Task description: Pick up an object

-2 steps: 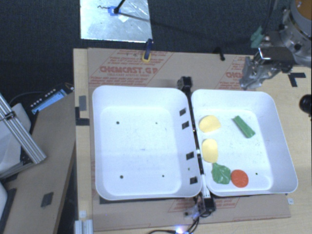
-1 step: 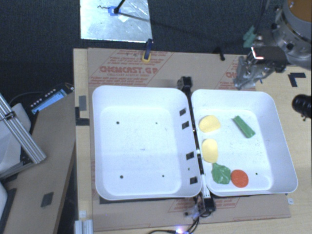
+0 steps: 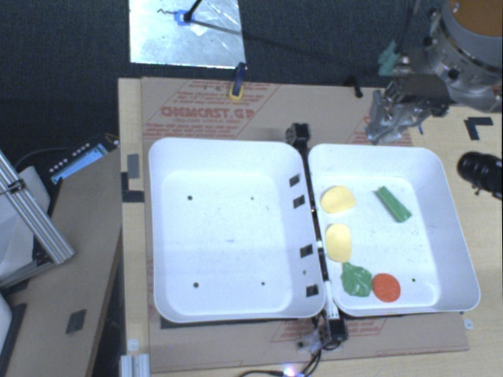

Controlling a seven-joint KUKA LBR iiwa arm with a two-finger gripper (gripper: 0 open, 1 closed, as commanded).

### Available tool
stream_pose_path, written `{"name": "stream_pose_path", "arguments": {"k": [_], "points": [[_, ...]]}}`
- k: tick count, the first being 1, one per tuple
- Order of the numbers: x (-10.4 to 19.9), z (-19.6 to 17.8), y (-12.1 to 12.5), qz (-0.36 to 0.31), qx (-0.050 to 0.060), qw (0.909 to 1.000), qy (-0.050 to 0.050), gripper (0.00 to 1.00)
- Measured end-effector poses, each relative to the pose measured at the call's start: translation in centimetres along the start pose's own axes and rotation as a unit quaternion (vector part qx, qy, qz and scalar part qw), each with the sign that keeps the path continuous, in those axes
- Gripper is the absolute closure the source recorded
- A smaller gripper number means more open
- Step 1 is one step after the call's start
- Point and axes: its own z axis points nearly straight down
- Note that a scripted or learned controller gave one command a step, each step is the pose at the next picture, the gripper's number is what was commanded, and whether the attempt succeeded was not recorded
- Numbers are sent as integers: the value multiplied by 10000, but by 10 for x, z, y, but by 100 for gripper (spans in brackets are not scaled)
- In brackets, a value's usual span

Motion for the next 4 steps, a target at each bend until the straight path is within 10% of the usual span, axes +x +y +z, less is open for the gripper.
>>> {"name": "stream_pose_path", "arguments": {"k": [4], "points": [[62,0,0,0,2,10000,2,100]]}}
